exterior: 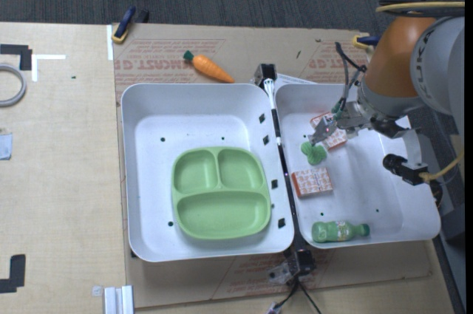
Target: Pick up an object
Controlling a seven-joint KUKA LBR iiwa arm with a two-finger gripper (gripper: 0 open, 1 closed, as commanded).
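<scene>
The gripper is seen low in the right bin, just above a small green object; whether its fingers are spread or pressed together cannot be told. A small box and a green bottle lie nearer the front, and a green divided plate is set in the left bin.

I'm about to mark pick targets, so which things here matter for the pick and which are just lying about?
In play, right bin, near the hand:
- small green item
- red-and-white box
- green bottle
- small red-and-white packet, by the hand

Lying about:
- green divided plate, left bin
- toy carrot, on the cardboard behind the bins
- blue clamp
</scene>
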